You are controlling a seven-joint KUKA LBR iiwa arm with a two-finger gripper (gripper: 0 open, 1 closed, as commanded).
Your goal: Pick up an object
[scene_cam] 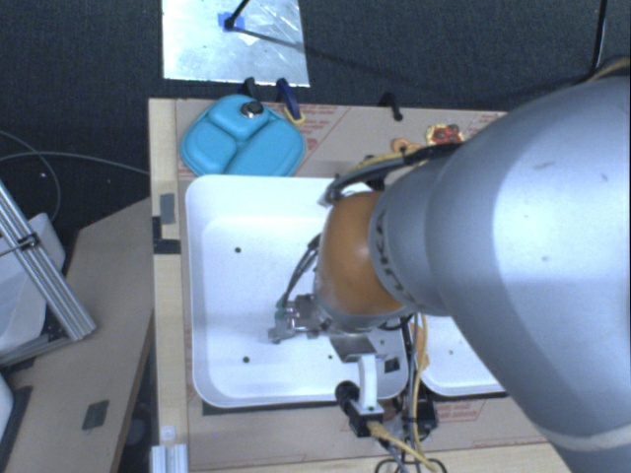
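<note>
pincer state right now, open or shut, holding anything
pincer: cannot be told. It sits low over the left white bin, its tips hidden under the arm; nothing is seen held in it.

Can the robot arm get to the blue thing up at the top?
Probably yes. The blue container sits on the bench beyond the left bin, with nothing on top of it. The arm hangs over the bins, and would have to reach farther.

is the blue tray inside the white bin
No, the blue tray lies on the bench beyond the bin's far rim, outside its walls.
</note>
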